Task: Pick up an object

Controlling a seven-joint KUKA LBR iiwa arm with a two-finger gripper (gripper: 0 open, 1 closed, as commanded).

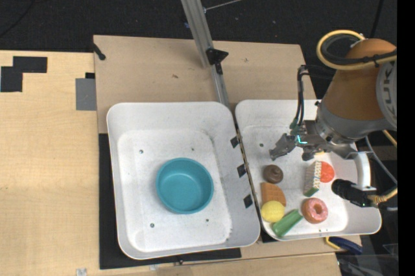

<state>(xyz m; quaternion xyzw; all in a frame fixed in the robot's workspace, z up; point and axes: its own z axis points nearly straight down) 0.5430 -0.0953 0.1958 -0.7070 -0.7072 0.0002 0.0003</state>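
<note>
Gripper (pixel 293 146) low over right bin (pixel 259 114), arm (pixel 355 96) bent.

Robotics lab: bare plywood bench (pixel 45 158), aluminium camera mast (pixel 194 9), loose cables on dark floor, white bins (pixel 130 132) of toy food.

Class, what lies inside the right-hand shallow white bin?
Right white bin: brown doughnut, orange block, yellow ball, green stick, pink doughnut. The arm covers its far right part.
</note>
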